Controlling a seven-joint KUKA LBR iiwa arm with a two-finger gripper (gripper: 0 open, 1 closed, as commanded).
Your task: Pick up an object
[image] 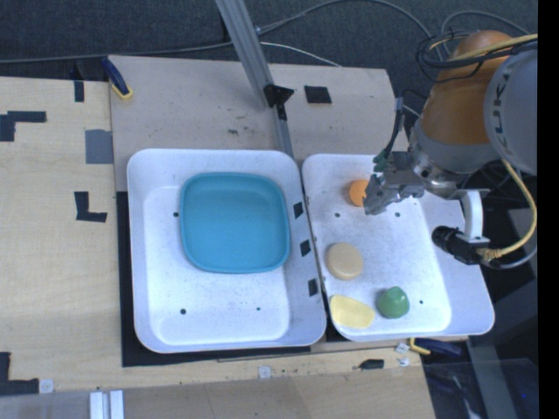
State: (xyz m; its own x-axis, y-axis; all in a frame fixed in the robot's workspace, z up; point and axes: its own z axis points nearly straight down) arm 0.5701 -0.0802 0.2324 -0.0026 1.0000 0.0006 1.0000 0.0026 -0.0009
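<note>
2 shallow white bins are seen side by side on the worktop. The left bin carries a blue square plate with rounded corners, lying flat and taking up most of its middle. The right bin holds 4 small things.

An orange ball is seen at the far left part of the right bin, near its upper rim. It is round, so no long axis or pointing direction can be told. Its right side is covered by the claw, which is placed just beside or against it; contact cannot be told from this angle. Whether the claw is open or closed cannot be told either, and the ball is not seen between its parts.

A beige round piece lies below the ball, near the bin's left wall, with no clear long axis. A yellow piece lies in the near left corner; its long axis runs roughly left to right, slightly tilted down toward the right. A green round piece sits just beside it on the right, nearly touching.

The grey arm with its orange band is seen reaching in from the right, above the upper right corner of the right bin. A metal bar slants across the worktop behind the bins.
</note>
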